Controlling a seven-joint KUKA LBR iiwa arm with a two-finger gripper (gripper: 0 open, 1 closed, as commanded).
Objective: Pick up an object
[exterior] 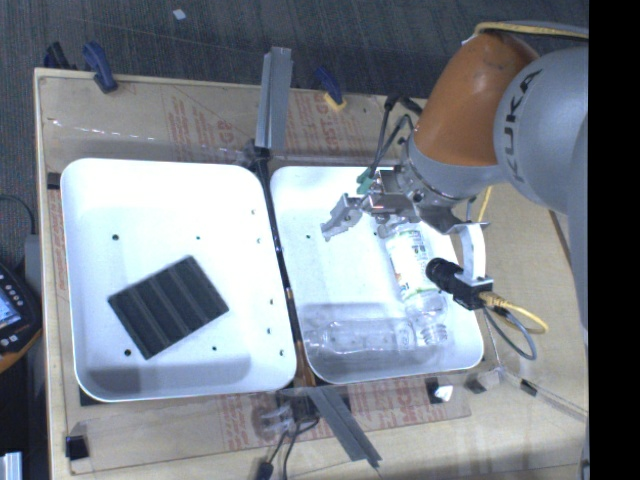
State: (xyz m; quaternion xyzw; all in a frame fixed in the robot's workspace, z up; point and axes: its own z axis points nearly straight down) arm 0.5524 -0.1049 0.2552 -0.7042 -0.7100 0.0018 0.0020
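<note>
A clear plastic bottle with a white label lies in the right bin, running from the bin's middle toward its near right corner. A second clear bottle lies crosswise along that bin's near wall, its end touching the first bottle. My gripper hangs over the upper middle of the right bin, just left of the labelled bottle's top end. I see nothing held in it. A black ridged rectangular pad lies flat in the left bin.
The arm's grey and orange body covers the right bin's far right corner. A black cable plug and a yellow cable hang over that bin's right wall. A metal divider bar stands between the bins at the back.
</note>
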